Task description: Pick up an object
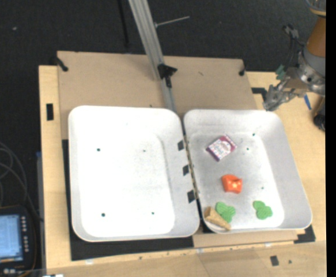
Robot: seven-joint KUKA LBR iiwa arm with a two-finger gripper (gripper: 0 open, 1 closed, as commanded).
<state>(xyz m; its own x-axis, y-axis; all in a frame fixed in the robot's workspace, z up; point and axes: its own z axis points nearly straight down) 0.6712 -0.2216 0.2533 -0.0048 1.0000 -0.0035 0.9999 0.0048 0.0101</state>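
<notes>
Wooden bench (127, 74), two white bins; gripper (273, 98) beyond right bin (283, 154) corner, grip state unclear; orange object (232, 183) inside.

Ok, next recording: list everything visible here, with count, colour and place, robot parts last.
Bins: two, white, side by side on the bench.
Small packet: one, purple and white, right bin, upper middle.
Orange-red object: one, right bin, centre.
Green pieces: two, right bin, near the front edge; the second lies to the right.
Tan piece: one, right bin's front left corner, touching a green piece.
Screen: one, lit, bottom left.
Metal pole: one, grey, behind the bins.
Gripper: one, grey, beyond the right bin's far right corner.
</notes>
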